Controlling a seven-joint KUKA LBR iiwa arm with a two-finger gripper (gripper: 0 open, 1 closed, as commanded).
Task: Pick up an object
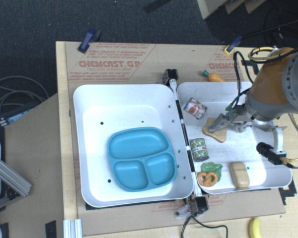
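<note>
Reaching into right bin (268,180), gripper (219,125) sits low over tan cracker (214,132); can't tell grip state. Nothing lifted yet — grasp & raise left.

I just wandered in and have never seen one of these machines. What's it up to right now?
A robot arm reaches in from the right over the right bin. Its gripper is low over a flat tan piece, apparently trying to pick it up. Nearby lie a small can, a green-labelled can, a pretzel on something green and a beige block. The left bin holds a blue divided tray.
</note>
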